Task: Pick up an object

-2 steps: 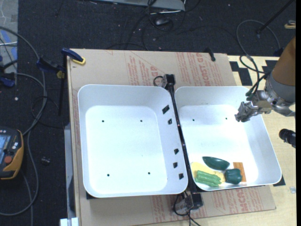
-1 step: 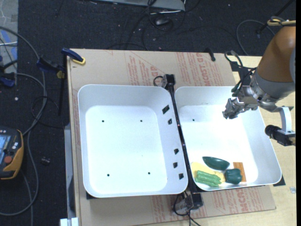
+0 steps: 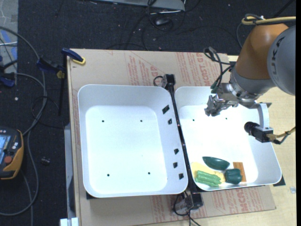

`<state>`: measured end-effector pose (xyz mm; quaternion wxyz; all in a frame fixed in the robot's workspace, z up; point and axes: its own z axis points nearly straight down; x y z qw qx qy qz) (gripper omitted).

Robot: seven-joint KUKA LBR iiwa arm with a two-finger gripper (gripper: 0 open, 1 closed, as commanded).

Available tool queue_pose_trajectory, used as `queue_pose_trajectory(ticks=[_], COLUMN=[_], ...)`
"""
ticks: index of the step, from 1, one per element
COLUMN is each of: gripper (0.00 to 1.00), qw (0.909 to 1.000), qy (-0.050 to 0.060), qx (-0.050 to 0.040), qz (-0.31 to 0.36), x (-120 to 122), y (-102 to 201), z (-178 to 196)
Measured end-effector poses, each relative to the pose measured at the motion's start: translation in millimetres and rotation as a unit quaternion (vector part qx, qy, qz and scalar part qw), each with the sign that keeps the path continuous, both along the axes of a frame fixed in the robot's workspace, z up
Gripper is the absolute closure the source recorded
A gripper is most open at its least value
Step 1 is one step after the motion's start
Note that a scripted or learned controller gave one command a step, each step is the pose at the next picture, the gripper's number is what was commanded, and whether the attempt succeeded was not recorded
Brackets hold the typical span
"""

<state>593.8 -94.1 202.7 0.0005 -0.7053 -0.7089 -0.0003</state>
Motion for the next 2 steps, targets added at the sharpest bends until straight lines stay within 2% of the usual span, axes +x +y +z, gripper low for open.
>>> queue_pose_trajectory(ticks=[2], gripper=[1.00], qw=[1.0000], qy=[-0.001], qx=[-0.0001], qz=[0.000], x=[37], y=[95], z=[23])
